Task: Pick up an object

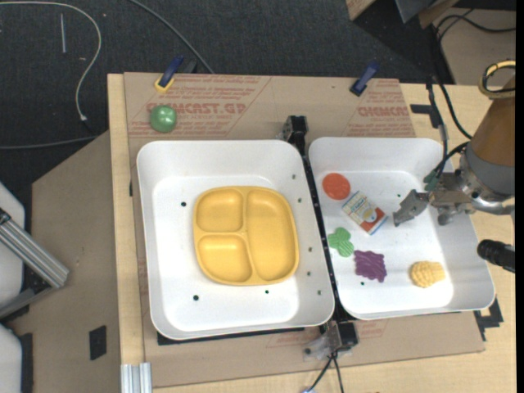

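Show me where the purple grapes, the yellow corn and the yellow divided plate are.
purple grapes (370, 265), camera view, middle of the bunch
yellow corn (426, 273), camera view, middle of the cob
yellow divided plate (245, 236), camera view, central ridge

Right bin (458, 297) floor lies bare at twelve o'clock — five small objects (364, 214) crowd its nine-to-six side; the gripper (413, 207) hovers at three.

1. Arm (498, 150) enters from the right, orange band above grey wrist.
2. Wrist angled down and left.
3. Gripper (407, 210) at the arm's left end, dark fingers pointing left and slightly down.
4. Nothing seen between the fingers.
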